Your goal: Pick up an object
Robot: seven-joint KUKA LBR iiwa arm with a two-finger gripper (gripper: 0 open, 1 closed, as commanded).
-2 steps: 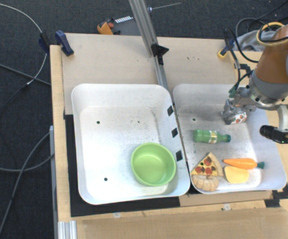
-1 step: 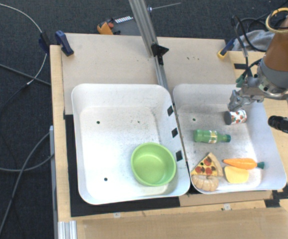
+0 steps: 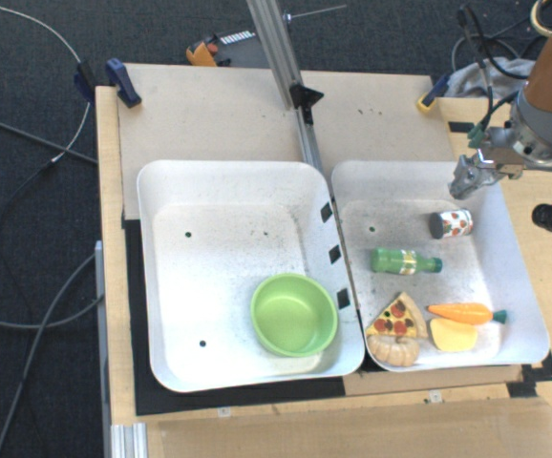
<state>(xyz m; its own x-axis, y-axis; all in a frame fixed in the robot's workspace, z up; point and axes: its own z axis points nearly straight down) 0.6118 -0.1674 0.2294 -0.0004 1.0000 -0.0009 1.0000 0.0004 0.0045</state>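
My gripper (image 3: 465, 179) hangs over the far right part of the right bin (image 3: 515, 256), just above and behind a small can with a red and white label (image 3: 451, 223) that lies on its side. Nothing shows between the fingers. A green bottle (image 3: 405, 261) lies flat in the middle of that bin. At the bin's near end lie a pizza slice (image 3: 397, 319), a carrot (image 3: 462, 312) and a yellow wedge (image 3: 453, 336). A lime green bowl (image 3: 294, 314) stands upright in the near right corner of the left bin (image 3: 190, 256).
A slanted metal pole (image 3: 281, 46) rises from the back of the bench between the two bins. Blue clamps (image 3: 121, 79) hold the board's far corners. Cables (image 3: 28, 160) trail on the dark floor to the left.
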